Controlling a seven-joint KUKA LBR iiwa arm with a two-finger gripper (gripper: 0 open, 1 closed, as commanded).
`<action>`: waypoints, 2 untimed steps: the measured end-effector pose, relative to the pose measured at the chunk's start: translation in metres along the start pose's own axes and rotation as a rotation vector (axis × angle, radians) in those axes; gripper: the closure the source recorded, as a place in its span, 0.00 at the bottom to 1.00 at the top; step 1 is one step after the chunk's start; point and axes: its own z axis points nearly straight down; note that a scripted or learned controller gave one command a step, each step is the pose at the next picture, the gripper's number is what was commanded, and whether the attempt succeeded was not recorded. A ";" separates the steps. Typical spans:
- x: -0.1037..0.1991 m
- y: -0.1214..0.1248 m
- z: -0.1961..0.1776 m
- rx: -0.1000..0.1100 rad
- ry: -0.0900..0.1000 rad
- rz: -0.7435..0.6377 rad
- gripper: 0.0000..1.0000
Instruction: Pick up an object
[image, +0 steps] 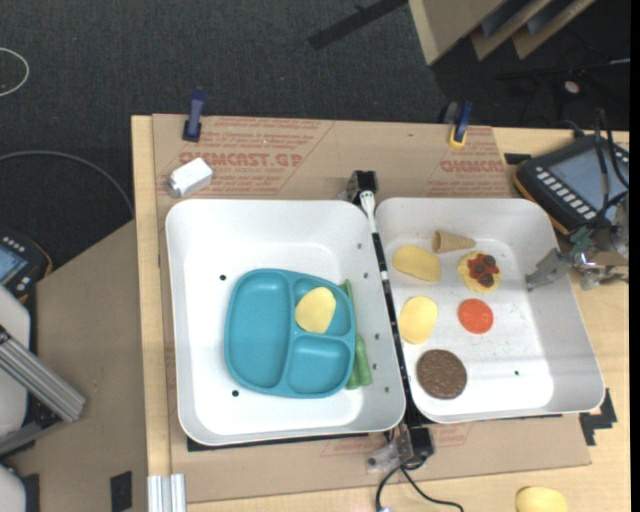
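Objects for picking lie in the right bin (560, 385): a yellow piece (416, 263), a second yellow piece (418, 318), a cone (452, 241), a small tart (480, 271), an orange disc (476, 316) and a brown disc (441, 372). Left bin (200, 400) holds a teal tray (262, 335) with a yellow item (316, 310) in one compartment. I see the pincer (545, 270) at the right bin's right wall, touching nothing; open or closed, I cannot tell.

Looks down at a slant from above the surface (300, 140), far enough to frame both white bins (190, 300) side by side.
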 end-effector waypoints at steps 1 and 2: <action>0.010 0.131 0.045 0.002 0.007 -0.013 0.00; 0.035 0.083 0.109 0.016 0.013 -0.006 0.00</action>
